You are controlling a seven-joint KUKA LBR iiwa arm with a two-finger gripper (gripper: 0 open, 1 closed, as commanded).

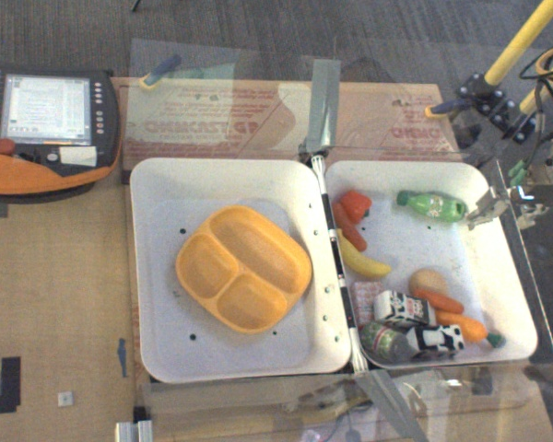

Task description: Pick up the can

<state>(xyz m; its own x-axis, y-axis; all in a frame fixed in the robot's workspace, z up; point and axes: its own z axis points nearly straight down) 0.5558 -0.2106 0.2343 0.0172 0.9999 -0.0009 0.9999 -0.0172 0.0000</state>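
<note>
2 shallow white bins, rounded corners, side by side on the worktop (55, 284), which looks like brown cardboard.

Left bin (157, 339): 1 orange plastic tray (244, 267), rounded, w/ 3 compartments, lying tilted near the middle.

Right bin (511, 339), counted:
- 1 can (384, 339), lying on its side at the near left corner, dark w/ green label, metal end toward the left wall, touching the cow-print pieces.
- 2 black-and-white cow-print cartons: one (402, 307) just far of the can, one (441, 339) just right of it.
- 1 green plastic bottle (433, 206), on its side, far part of bin.
- 1 red pepper-like piece (353, 208), far left, lumpy.
- 1 yellow banana (361, 260), curved, along the left wall.
- 2 carrots, orange, tapered: one (440, 300) and one (465, 325) w/ green tip, near right.
- 1 tan potato-like lump (427, 281), smooth, beside the carrots.

Gripper (488, 206), metallic, sits at the bin's far right, just right of the bottle; jaws' state: can't tell. Well apart from the can.

Far left on the worktop: 1 orange-and-grey pendant (46, 132) w/ screen.
</note>
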